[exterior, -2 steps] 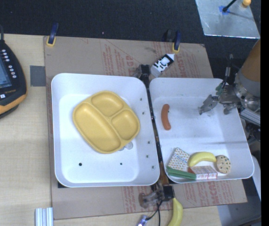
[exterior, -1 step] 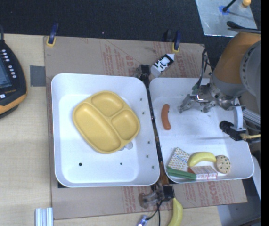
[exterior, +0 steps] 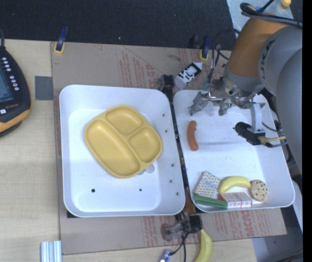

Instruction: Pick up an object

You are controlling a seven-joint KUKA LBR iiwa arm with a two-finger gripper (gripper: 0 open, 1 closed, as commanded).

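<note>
Nearest, a banana [exterior: 234,184], cookie [exterior: 258,190] and cracker [exterior: 206,183] crowd the right bin's [exterior: 273,162] front corner, a sausage [exterior: 192,135] lies farther back, and beyond it the gripper [exterior: 210,106] hangs spread over the bin, holding nothing, above faint red-printed cardboard [exterior: 139,64].

The arm [exterior: 265,48] is cut off at the right edge. A banana [exterior: 204,248] below the bins runs off the near edge. The yellow plate [exterior: 124,141] hides something pale at its near-right rim. The tablet [exterior: 0,91] is cut off at left.
</note>
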